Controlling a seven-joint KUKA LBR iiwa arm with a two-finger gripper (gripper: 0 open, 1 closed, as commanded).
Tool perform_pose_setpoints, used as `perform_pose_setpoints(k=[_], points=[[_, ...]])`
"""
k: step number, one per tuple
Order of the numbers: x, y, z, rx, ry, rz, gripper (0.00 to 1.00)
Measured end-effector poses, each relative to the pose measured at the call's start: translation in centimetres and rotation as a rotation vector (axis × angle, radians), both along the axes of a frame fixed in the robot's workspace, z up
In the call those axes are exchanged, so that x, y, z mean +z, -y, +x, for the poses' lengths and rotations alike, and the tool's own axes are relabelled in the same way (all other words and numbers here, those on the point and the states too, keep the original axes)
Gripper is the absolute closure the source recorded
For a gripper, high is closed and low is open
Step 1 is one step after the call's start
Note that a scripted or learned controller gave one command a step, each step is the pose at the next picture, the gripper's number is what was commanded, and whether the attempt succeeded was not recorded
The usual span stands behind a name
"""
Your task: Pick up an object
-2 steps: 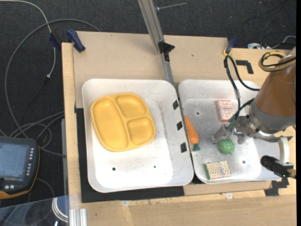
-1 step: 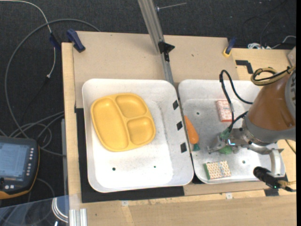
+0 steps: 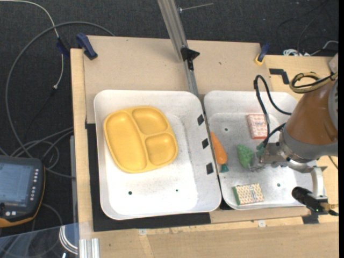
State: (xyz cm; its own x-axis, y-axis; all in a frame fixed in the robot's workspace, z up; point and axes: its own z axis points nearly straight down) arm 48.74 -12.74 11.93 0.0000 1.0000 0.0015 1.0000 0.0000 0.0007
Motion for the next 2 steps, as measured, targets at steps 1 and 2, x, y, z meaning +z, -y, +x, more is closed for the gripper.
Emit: perform_pose_setpoints(k=[1,2], points=[[5.7,-0.1,-0.8,0.001,0.005,-0.003,1.00],[12.0,0.6,-0.4,0.002,0.008,-0.004,1.00]])
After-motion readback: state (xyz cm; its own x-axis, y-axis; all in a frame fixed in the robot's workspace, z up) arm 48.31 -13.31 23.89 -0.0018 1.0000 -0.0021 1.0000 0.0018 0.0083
